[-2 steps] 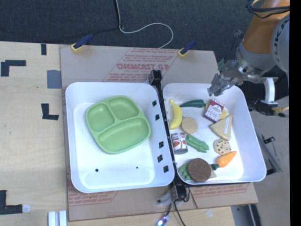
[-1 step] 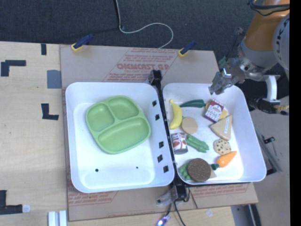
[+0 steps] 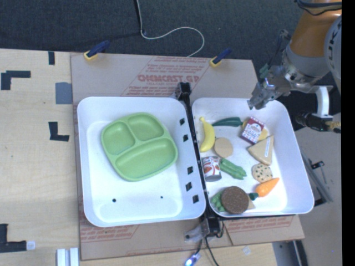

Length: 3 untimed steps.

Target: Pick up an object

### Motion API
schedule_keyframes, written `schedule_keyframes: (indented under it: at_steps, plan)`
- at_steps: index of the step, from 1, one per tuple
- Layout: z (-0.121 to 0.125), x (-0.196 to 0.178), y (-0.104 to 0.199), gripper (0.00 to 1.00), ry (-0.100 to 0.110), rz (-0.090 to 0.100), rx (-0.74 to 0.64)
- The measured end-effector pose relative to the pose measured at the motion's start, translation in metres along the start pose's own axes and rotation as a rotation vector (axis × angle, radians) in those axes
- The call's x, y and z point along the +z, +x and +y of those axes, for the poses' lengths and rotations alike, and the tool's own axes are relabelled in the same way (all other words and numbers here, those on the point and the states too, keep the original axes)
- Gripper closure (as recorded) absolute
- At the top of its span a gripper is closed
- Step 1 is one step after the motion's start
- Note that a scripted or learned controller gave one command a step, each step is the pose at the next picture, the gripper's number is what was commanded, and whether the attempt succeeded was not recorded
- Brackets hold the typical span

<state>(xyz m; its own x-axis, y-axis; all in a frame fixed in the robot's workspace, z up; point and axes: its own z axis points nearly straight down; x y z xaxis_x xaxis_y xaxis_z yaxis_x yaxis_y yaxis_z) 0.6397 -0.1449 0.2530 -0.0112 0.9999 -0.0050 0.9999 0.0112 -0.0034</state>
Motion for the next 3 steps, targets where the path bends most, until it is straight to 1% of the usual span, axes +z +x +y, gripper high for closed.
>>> schedule_keyframes:
  at_steps: [3]
  plan:
    - [0.001,-0.029,0.001,1.00,0.001,-0.002,-0.004]
